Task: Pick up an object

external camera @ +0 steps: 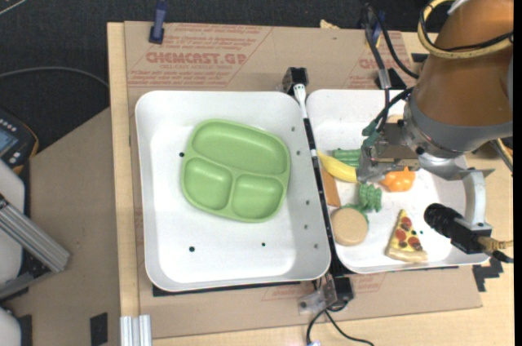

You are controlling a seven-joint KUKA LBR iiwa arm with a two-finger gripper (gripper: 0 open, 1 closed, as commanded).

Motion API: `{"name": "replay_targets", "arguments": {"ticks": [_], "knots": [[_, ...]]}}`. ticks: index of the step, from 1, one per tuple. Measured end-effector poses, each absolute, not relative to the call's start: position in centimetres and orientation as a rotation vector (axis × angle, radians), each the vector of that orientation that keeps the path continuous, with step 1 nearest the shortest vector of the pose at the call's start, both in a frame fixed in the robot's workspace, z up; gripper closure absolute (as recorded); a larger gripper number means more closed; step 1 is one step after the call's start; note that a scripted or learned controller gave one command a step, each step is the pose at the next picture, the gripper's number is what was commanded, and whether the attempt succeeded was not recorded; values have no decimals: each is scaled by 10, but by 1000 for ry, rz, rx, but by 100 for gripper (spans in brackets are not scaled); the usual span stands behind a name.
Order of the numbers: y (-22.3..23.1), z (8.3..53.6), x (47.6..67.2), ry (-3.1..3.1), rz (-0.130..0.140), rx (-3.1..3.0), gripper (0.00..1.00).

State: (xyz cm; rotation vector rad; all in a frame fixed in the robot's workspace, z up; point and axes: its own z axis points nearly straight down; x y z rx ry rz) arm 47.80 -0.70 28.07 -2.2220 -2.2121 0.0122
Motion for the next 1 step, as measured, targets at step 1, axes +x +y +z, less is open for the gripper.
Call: {"name": "replay_targets", "arguments": {"ticks": [1], "knots": [[6, 336, 480, -2226, -7, -2222, 100]]}}
